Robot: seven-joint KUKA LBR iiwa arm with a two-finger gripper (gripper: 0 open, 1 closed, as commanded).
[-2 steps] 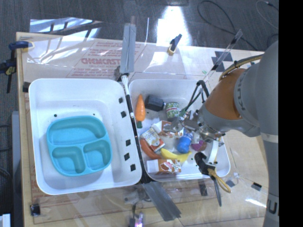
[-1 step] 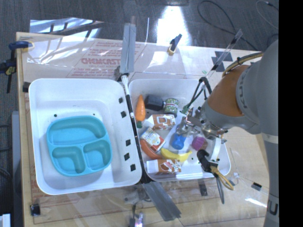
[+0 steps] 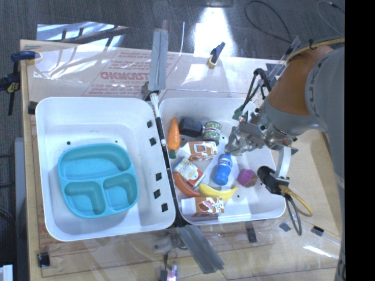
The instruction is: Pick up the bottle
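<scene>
Nothing is lifted yet: my gripper (image 3: pixel 233 146) hovers in the right bin (image 3: pixel 261 209) just above the blue bottle (image 3: pixel 222 171), which lies among the toy food beside the banana (image 3: pixel 217 191), ungrasped.

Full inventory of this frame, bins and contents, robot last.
left bin: 1, white, left half of bench
divided tray: 1, light blue, in left bin
right bin: 1, white, beside left bin
bottle: 1, blue, white cap, middle of right bin
banana: 1, yellow, just below bottle
carrot: 1, orange, right bin's left side
dark cylinder: 1, black, right bin's upper part
purple item: 1, right of bottle
small cartons: several, white and red, around bottle
arm: 1, grey with orange band, from right
gripper: 1, above the bottle
</scene>
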